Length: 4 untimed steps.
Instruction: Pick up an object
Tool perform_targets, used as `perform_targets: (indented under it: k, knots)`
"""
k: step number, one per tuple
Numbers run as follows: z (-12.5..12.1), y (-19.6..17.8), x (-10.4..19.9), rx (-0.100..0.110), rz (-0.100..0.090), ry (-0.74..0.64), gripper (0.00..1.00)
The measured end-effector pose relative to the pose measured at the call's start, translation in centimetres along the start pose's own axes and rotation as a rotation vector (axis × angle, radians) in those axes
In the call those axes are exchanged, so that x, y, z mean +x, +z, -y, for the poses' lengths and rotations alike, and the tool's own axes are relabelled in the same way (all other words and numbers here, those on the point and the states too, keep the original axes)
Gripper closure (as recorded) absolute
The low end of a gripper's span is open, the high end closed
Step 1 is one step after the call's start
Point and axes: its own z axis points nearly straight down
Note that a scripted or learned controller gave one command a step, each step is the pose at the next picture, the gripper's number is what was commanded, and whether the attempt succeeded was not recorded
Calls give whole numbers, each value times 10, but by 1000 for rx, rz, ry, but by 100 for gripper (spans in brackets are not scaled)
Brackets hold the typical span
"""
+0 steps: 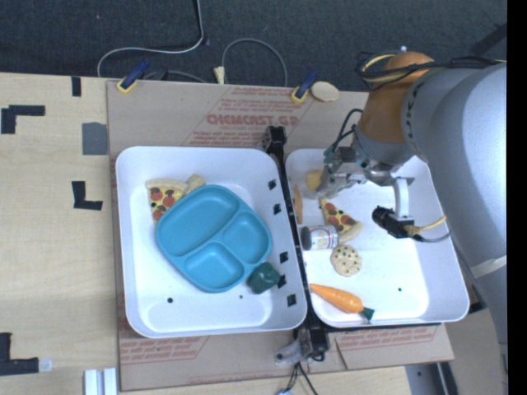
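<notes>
My gripper [331,181] hangs over the upper left part of the right bin [428,290], reaching in from the right under the orange wrist band. Just left of it lies a small yellow piece [314,178]. A pizza slice toy [338,217] lies directly below the gripper. Lower in the same bin are a small jar on its side [319,238], a chocolate-chip cookie [346,260] and an orange carrot [338,299]. Nothing is visibly held.
The left bin [136,299] holds a blue divided plate [212,237], a second pizza slice [165,197] and a dark green lump [264,278]. A black divider [284,212] runs between the bins. The grey arm covers the right bin's upper right.
</notes>
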Motion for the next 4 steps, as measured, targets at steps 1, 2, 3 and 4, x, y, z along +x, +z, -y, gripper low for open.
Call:
perform_targets:
  k: [1,2,3,4]
  knots:
    - [0,0,0,0,-1,0,0]
    - [-22,7,4,6,-7,1,0]
    - [-18,-1,2,22,-5,1,100]
    - [69,-90,10,11,-9,5,100]
